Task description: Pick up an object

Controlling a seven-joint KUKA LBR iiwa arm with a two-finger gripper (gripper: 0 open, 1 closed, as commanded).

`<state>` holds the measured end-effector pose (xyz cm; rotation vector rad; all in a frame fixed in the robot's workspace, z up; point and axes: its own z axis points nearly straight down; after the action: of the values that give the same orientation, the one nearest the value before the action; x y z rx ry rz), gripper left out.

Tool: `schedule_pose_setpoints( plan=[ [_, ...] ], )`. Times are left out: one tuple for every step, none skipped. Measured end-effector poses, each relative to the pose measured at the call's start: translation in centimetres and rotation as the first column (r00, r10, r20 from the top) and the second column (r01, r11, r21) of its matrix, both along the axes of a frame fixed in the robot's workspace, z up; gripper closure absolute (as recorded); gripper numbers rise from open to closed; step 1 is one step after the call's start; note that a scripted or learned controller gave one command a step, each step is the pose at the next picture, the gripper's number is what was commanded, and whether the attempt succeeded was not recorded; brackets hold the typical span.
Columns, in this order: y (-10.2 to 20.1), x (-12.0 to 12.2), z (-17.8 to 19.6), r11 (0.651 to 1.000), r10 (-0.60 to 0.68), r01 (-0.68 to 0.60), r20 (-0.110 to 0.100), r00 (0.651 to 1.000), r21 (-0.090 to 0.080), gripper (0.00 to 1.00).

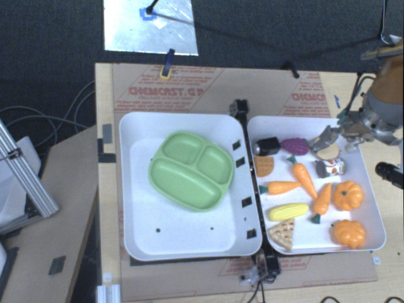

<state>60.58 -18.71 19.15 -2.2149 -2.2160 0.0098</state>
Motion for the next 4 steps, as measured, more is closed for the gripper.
schedule_pose_setpoints(
  plan=[
    [0.1, 0.2, 0.8, 1.0, 0.003, -0.003, 0.011, 1.0, -0.002, 0.0],
    [0.3, -0.2, -5.3, 1.0, 0.001, -0.001, 0.009, 1.0, -0.001, 0.0],
    [0.4, -0.1, -10.3, 1.0, 0.001, -0.001, 0.012, 1.0, -0.002, 0.0],
    [0.3, 0.0, -9.1, 1.0, 0.001, -0.001, 0.015, 1.0, -0.003, 1.0]
  ],
)
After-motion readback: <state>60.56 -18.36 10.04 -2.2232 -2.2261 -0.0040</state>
